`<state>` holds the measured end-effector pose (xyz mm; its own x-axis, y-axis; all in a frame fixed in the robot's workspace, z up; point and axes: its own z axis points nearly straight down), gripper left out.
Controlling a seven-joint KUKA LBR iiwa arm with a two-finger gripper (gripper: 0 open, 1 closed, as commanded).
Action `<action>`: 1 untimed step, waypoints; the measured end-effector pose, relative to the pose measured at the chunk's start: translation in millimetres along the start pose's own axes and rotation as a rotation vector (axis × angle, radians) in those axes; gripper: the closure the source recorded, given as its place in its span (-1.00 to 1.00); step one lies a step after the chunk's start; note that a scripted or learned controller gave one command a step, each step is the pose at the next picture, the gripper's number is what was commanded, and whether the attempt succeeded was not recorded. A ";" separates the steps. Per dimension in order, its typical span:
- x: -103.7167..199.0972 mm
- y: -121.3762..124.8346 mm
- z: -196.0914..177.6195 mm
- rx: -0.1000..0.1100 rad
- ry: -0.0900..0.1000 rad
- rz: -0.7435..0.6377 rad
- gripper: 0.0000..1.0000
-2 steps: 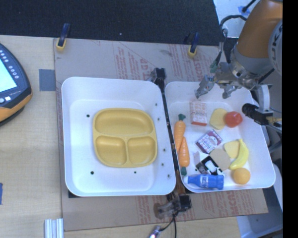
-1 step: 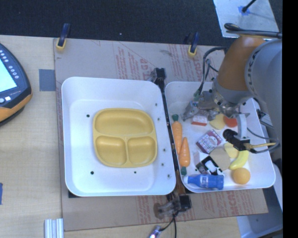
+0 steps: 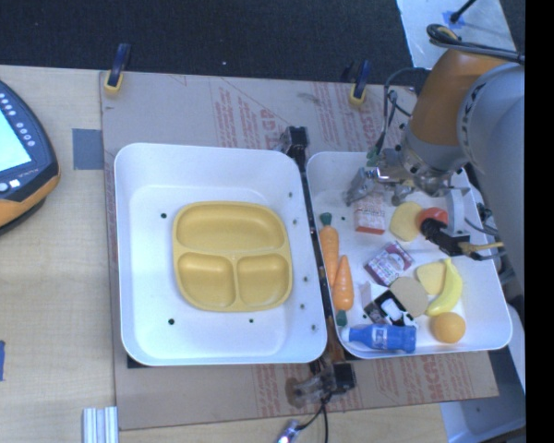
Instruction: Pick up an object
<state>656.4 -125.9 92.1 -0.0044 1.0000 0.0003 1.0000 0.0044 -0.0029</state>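
My gripper (image 3: 364, 185) hangs low over the far left corner of the right bin (image 3: 499, 340), just above a small white and red packet (image 3: 371, 217). Nothing shows in its grasp. Beside the packet lie a pale yellow round fruit (image 3: 405, 221) and a red tomato (image 3: 433, 217). Two carrots (image 3: 330, 247) lie along the bin's left wall. Nearer the front are a striped pouch (image 3: 389, 263), a banana (image 3: 451, 290), an orange (image 3: 449, 327) and a blue bottle (image 3: 383, 338).
The left bin (image 3: 138, 247) holds a yellow divided plate (image 3: 231, 255). A black and orange tablet device (image 3: 5, 155) sits at the bench's left edge. Clamps (image 3: 116, 70) hold the cardboard at the back. The grey arm (image 3: 480, 109) covers the right bin's far right corner.
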 end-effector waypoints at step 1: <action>18.6 -54.9 0.6 0.002 -0.001 0.000 -1.00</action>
<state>601.4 -107.6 91.6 -0.0047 1.0000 -0.0010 1.0000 0.0047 -0.0051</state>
